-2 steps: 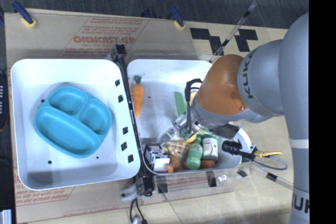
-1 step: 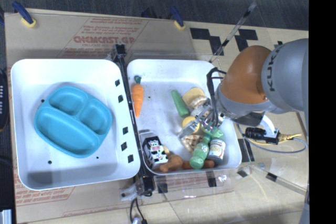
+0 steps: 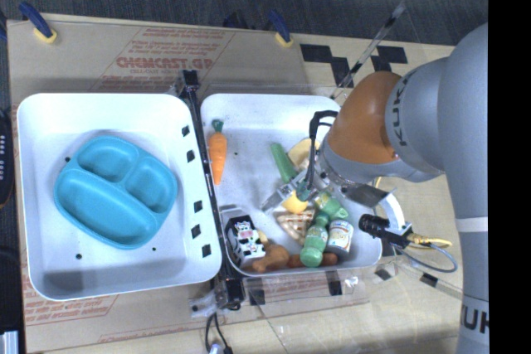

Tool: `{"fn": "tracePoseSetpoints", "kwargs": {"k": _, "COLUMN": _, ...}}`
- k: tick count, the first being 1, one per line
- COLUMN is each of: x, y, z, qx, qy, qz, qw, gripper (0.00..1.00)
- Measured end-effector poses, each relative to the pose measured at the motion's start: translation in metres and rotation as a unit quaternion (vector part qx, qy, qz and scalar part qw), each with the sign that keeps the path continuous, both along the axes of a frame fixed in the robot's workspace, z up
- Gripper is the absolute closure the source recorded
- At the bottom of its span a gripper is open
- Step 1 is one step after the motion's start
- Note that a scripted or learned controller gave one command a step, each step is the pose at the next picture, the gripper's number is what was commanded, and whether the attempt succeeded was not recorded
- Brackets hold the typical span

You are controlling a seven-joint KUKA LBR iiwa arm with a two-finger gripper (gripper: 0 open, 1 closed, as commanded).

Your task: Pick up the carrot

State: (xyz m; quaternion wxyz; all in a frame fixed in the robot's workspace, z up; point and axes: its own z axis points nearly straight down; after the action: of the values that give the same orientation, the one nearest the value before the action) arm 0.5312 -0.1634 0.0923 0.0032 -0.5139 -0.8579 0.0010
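Observation:
The carrot (image 3: 217, 155), orange with a small green top, lies lengthwise against the left wall of the right bin (image 3: 249, 108), its green end pointing to the back. My gripper (image 3: 290, 194) hangs below the orange wrist band, low over a pile of toy food in the bin's middle front. It is about a hand's width to the right of the carrot and a little nearer the front. The carrot lies free, with nothing touching it from above.
A long green vegetable (image 3: 282, 162) lies between the carrot and the gripper. Green bottles (image 3: 317, 235), a yellow piece (image 3: 295, 203), a black-and-white box (image 3: 242, 235) and brown items (image 3: 270, 258) crowd the front. A blue divided plate (image 3: 116, 191) rests in the left bin (image 3: 37, 128).

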Motion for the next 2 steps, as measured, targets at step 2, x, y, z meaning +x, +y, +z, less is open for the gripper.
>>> {"fn": "tracePoseSetpoints", "kwargs": {"k": 2, "x": -0.042, "y": 0.031, "z": 0.0, "qx": 0.0006, "qy": -0.004, "qz": 0.061, "qw": 0.9981, "gripper": 1.0}}
